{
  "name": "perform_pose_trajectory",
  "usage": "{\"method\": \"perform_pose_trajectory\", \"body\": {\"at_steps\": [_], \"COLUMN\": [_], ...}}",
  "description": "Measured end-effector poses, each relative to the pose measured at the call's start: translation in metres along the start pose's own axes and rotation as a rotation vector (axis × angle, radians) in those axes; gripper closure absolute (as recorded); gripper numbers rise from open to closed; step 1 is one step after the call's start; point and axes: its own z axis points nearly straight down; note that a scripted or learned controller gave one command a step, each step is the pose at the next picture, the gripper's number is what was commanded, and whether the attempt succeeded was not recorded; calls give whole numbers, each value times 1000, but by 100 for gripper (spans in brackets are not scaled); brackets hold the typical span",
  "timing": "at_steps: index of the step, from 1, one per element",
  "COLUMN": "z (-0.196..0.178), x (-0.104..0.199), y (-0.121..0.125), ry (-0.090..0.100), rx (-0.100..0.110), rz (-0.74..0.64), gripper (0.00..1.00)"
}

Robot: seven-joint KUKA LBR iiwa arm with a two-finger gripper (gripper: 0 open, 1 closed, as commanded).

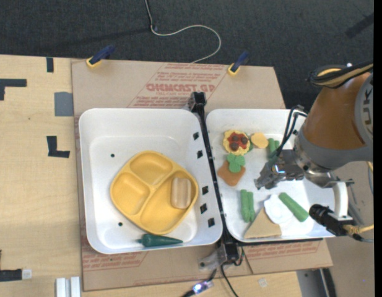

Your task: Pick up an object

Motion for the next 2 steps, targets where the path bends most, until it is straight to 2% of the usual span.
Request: {"method": "perform_pose_trajectory", "body": {"at_steps": [1, 2], "z": [-18, -2], "x": [-6, 4], "y": [2, -9], "ry": [0, 0], "rx": [-4, 0], "rz": [0, 0], "gripper": [100, 100]}}
